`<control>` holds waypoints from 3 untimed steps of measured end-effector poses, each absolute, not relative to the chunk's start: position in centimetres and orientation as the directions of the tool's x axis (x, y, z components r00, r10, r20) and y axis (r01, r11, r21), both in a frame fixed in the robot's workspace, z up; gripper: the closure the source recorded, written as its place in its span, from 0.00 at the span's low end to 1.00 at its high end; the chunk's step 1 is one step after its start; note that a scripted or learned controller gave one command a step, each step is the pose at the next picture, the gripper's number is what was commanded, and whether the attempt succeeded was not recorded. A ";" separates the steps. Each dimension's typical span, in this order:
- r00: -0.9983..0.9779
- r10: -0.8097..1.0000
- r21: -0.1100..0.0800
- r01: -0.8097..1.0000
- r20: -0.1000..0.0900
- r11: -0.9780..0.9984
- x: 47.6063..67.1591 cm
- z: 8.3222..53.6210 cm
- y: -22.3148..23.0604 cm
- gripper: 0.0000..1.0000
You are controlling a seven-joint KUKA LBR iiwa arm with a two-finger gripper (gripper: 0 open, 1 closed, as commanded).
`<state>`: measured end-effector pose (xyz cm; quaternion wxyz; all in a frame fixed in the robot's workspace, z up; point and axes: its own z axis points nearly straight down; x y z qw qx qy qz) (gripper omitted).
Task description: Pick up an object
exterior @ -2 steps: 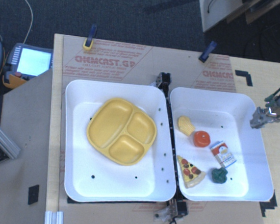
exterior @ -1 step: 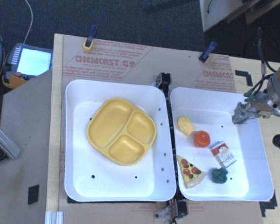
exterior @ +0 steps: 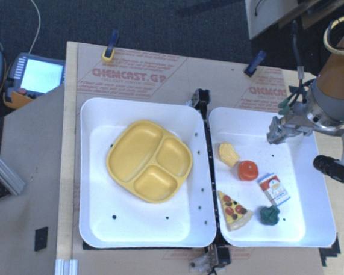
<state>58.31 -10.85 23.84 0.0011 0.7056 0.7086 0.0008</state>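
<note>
Over the far part of the right bin point(exterior: 319, 208) hangs the gripper point(exterior: 276, 136), on the end of the grey arm point(exterior: 342, 65) with its orange band, which comes in from the right side. The claw is seen at a slant and looks small and dark, so I cannot tell if it is released or clenched. Nothing is seen in its grasp, and it touches none of the objects; the white floor of the bin is seen just below it.

All the small objects lie in this right bin, nearer to the camera than the claw. A pale yellow toy food point(exterior: 228, 154) lies close to the left wall, and a red tomato point(exterior: 248, 170) is just beside it, perhaps touching. To the right of the tomato lies a small red and white carton point(exterior: 274, 189), tilted. Near the front wall there is a pizza slice point(exterior: 234, 210), and a dark green piece point(exterior: 269, 216) lies beside it, just under the carton.

The left bin point(exterior: 93, 174) holds a yellow divided plate point(exterior: 150, 161) with three compartments, lying flat near its middle.
</note>
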 end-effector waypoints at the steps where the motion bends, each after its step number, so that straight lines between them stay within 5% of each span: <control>1: -0.003 1.000 0.003 1.000 0.000 0.003 59.5 24.4 -5.2 1.00; 3: -0.003 1.000 -0.001 1.000 0.000 0.003 61.2 23.9 5.1 1.00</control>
